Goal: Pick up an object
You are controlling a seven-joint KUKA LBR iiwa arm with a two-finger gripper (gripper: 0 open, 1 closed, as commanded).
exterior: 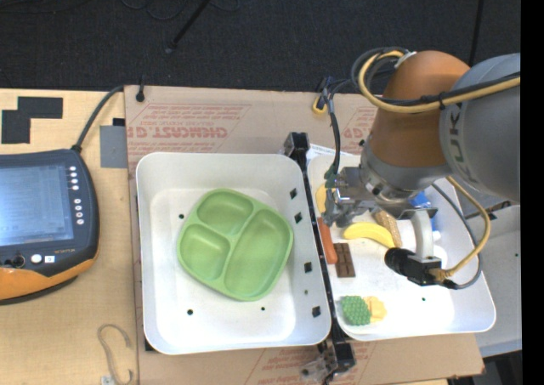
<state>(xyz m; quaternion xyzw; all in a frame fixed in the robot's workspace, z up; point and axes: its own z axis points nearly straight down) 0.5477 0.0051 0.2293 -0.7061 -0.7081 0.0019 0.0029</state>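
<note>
Camera view from above the surface: I see the gripper [342,205] low over the near-left part of the right bin [476,307], hard against the divider between the two bins. The wrist covers it from here, so I cannot tell whether it is open or closed, and I see nothing held in it.

The likeliest pick, I judge, is the yellow banana [370,232], lying just beside the gripper toward the bin's middle. An orange stick [326,243] lies along the divider wall just below the gripper, with a brown block [343,259] close beside it. A green knobbly toy [356,310] sits nearer the front rim, well clear. The left bin [157,171] holds a green divided plate [235,243].

My worry is crowding. The banana, stick and block lie close together, so a descent could land on two things at once or nudge one aside. The banana is curved and looks smooth, so it may roll out of a closing grip. So near the divider, the gripper could also catch the wall.
</note>
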